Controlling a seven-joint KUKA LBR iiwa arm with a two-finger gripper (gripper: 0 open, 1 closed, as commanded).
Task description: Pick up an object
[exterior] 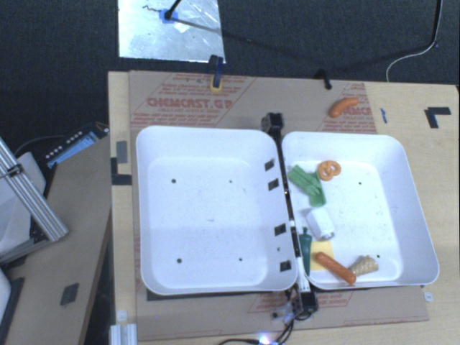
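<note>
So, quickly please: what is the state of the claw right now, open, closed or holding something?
Claw: its state cannot be told from the camera view, and none of the objects in the right bin is being held.

bench [180,95], two white bins [208,214], sausage [343,107]

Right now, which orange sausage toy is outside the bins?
The curved orange sausage on the cardboard beyond the right bin; the longer orange one lies inside it.

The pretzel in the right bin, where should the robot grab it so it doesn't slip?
Best guess: come straight down from above and close the jaws across the pretzel on its outer rim. It lies flat on the right bin floor, and its right side is open, while the green toy crowds its left.
</note>
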